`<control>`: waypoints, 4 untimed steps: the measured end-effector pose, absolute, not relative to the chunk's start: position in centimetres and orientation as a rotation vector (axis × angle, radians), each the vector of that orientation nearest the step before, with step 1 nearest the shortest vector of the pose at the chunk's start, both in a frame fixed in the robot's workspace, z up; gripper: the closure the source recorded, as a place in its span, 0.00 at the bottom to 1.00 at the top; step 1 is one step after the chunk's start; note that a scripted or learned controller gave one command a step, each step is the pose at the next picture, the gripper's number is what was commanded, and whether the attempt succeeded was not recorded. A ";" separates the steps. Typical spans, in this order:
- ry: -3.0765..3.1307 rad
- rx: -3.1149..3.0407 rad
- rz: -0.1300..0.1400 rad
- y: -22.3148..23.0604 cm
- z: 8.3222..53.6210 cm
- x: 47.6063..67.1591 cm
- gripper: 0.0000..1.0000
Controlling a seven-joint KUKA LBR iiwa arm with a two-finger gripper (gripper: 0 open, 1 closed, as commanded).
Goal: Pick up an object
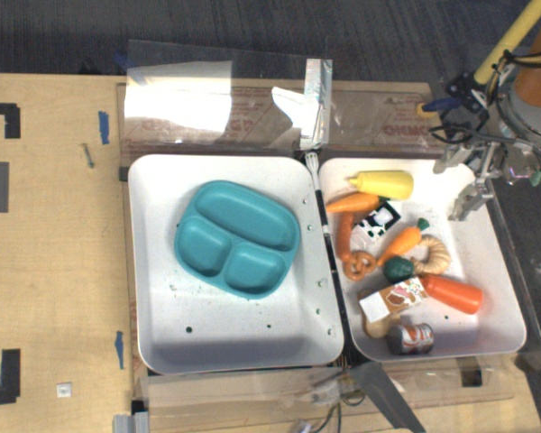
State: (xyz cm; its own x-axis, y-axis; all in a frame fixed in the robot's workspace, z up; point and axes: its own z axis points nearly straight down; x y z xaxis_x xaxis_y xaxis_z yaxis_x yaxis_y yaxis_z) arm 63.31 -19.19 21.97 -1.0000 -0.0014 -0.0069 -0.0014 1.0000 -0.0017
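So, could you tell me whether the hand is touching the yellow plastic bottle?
Apart: the camera view shows bare white bin floor between the hand and the yellow plastic bottle.

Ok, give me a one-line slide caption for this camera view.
Gripper poised over the right bin of toy food; teal tray in the left bin.

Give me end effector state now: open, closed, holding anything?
End effector: over the right bin's upper right corner, nothing seen in it; open or closed cannot be told.
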 end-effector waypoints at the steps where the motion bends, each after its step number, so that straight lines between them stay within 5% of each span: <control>1: 3.127 -0.154 -0.004 -18.4 9.8 59.5 0.00; 2: 3.122 -0.211 -0.004 -15.2 8.9 61.1 0.00; 3: 3.108 -0.212 -0.008 -15.1 10.3 61.5 1.00; 4: 3.121 -0.082 0.002 -7.8 20.2 66.9 1.00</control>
